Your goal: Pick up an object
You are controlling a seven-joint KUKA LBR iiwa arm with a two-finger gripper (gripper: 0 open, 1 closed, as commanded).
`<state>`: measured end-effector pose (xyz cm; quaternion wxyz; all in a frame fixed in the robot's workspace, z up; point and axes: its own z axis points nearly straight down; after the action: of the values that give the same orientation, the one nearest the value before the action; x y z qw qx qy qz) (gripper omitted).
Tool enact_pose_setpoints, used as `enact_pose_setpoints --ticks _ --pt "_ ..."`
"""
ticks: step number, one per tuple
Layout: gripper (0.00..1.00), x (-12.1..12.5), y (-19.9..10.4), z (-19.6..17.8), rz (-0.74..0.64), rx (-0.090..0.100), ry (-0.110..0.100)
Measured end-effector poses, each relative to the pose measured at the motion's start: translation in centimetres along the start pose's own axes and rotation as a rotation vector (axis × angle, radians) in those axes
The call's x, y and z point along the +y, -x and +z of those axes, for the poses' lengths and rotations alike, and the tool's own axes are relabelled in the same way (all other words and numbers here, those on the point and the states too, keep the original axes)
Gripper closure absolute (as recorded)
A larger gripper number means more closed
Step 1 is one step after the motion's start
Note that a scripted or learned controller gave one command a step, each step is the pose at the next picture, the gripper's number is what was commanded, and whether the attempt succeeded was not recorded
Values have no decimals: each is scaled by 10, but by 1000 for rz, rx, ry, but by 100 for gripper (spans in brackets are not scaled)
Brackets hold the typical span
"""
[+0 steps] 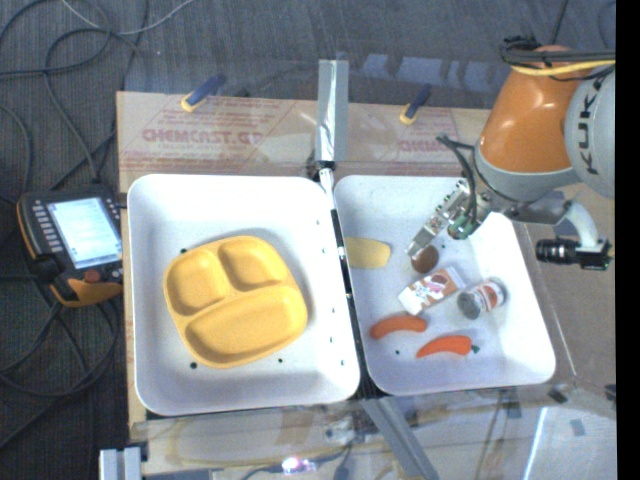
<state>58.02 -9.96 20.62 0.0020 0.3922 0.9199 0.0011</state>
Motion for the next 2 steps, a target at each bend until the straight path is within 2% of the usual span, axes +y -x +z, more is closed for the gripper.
enact_pose_setpoints --ticks 1,2 --pt "100 2 0 -9 -1 -1 3" --pt "100 -60 29 24 -151 1 -4"
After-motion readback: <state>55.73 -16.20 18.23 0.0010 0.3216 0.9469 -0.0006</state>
